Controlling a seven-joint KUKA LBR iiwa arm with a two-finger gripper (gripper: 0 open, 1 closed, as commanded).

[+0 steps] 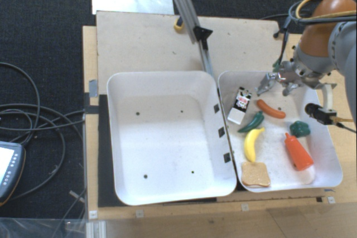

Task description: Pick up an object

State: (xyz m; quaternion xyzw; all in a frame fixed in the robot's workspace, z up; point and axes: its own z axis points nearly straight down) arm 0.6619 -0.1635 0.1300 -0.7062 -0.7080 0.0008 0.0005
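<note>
Landmark is the right bin [332,173]; all places given against it.

Nearest corner, low left inside the right bin: toast slice [256,174], flat on the floor. Just above the toast: yellow banana [252,144], standing roughly lengthwise. Right of the banana, toward the right bin's near right wall: orange bottle [298,154], lying down, its pale end toward the near rim. Just above the bottle's top: dark green broccoli-like piece [299,129], small, exact kind hard to tell.

Middle of the right bin: green pepper [252,121], slanted, its lower tip just over the banana's top. Up-right of the pepper: red-orange hot dog [270,109], lying on a slant, apart from the pepper. Against the right bin's left wall: small black-and-white carton [239,105], tilted.

Far end of the right bin: gripper [276,83], above the back part, fingers spread apart, nothing between them. Hot dog lies just below the gripper, not touching. Grey arm [329,47] with orange band comes in over the right bin's far right corner.

Left of the right bin, touching wall to wall: left bin [120,175]. Beyond both: beige bench board [145,42].
</note>
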